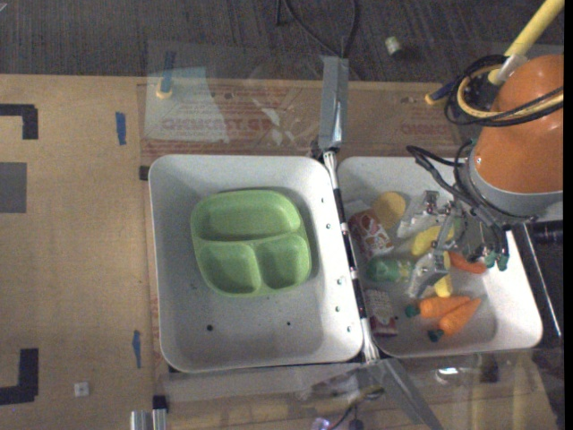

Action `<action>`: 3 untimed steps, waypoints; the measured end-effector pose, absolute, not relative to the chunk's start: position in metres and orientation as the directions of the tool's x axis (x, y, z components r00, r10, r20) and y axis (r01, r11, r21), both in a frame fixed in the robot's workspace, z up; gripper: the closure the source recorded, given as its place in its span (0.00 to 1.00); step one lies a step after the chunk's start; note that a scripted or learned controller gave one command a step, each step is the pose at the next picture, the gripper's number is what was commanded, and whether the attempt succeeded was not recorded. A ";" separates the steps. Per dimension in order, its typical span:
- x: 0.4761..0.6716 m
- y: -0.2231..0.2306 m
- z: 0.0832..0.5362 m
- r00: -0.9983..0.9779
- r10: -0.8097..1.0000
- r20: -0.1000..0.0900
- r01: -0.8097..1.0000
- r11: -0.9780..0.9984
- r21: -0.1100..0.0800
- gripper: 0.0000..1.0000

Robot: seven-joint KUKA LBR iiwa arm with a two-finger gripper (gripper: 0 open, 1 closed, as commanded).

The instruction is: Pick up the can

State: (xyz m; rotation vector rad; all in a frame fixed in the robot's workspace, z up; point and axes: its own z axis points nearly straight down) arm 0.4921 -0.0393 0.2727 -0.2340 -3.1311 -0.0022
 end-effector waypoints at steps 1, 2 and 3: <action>0.483 -0.069 0.348 -0.989 0.149 -0.001 0.149 0.989 0.001 0.00; 0.486 -0.071 0.358 -0.988 0.156 -0.004 0.156 0.988 0.002 1.00; 0.483 -0.073 0.379 -0.989 -0.150 -0.004 -0.150 0.989 0.000 1.00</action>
